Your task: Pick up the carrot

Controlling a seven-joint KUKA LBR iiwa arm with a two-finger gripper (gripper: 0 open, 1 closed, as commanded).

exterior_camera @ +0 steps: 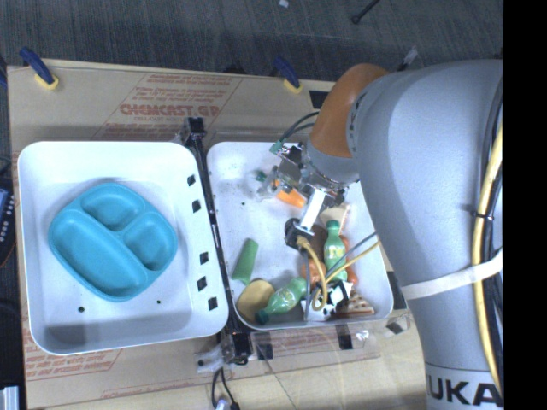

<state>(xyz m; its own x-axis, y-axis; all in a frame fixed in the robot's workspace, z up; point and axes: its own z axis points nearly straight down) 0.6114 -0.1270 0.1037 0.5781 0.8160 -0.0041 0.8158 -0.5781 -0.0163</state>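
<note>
- Camera view, from the claw (301, 196) outward: lowered into the right bin (224, 229), near its upper middle, hanging below the orange-banded wrist (335, 118).
- Cannot tell whether apart or together (tips lost among cables and dark fittings).
- Just beside the claw, toward the left: a small orange piece, taken to be the carrot (291, 198), lying on the bin floor, seemingly touching or very near the tips.
- Nothing visibly clamped, so no lift judged yet; approach looks done, closing and raising left.
- Further out in the same bin: a green cylinder (246, 260), a yellow rounded piece (255, 297), a green bottle (333, 250) and more clutter along the lower edge.
- Left bin (34, 229): a blue divided plate (112, 239), well apart from the work.
- Under both bins: the brown desk (102, 101).
</note>
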